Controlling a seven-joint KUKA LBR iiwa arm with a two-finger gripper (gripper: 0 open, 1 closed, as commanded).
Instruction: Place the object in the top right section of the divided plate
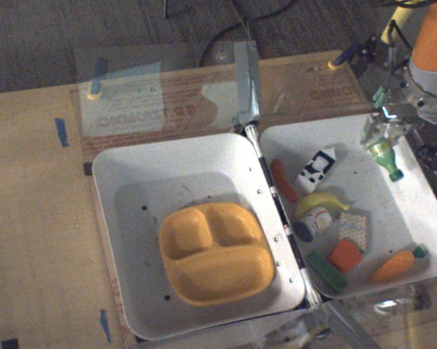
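Observation:
An orange divided plate (214, 253) lies in the left bin (128, 224); its top right section (235, 222) has nothing in it. My gripper (378, 134) is over the far right part of the right bin (427, 211). It is shut on the upper end of a small green bottle (387, 159), which hangs tilted below the fingers, its lower end pointing toward the bin's right wall.
The right bin holds a red sausage (284, 180), a black-and-white carton (316, 169), a banana (321, 203), a small can (314, 223), a pale cracker (353, 228), a red block (344, 255), a green piece (326, 270) and a carrot (395, 265). A metal divider (248, 92) runs between the bins.

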